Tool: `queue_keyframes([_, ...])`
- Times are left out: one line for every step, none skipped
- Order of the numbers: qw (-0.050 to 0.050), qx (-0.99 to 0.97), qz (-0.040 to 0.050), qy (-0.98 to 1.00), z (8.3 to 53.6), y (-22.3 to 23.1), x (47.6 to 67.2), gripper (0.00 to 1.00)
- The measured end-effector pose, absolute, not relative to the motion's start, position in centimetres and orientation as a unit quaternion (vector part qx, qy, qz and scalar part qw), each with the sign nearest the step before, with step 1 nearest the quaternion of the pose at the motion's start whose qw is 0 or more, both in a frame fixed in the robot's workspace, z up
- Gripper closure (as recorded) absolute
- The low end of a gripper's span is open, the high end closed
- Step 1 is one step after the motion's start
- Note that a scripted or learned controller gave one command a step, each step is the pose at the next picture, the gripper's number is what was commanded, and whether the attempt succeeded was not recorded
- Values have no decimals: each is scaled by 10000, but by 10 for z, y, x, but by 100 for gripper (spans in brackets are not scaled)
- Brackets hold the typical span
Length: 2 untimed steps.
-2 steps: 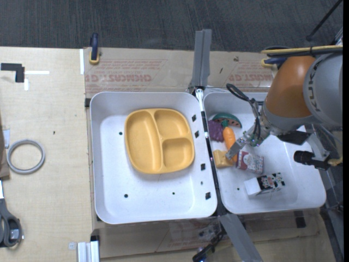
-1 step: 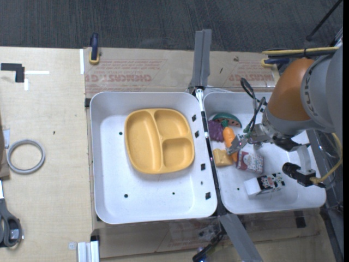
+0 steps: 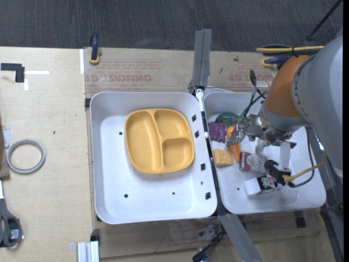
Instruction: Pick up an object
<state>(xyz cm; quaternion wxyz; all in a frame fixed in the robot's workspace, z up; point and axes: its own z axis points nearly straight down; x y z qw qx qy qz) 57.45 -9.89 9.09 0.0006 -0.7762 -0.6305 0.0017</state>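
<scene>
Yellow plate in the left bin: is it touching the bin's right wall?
Apart. In the camera view, bare white bin floor runs between the yellow divided plate and the right wall of the left bin.

right bin | small objects clustered: purple grapes, yellow block, carrot

The grey arm with its orange band covers the upper right part of the right white bin, hiding whatever lies under it. Beside the purple toy grape bunch, a green curved item is half hidden behind the wrist and cannot be identified. The small white and dark object below the wrist is too blurred to name. Scissors with grey handles are cut off at the bench's left edge.
</scene>
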Motion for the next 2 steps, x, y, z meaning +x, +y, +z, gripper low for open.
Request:
queue_keyframes([4, -7751, 32, -6318, 99, -99, 574, 100])
queue_keyframes([-2, -8347, 19, -5508, 191, -29, 620, 100])
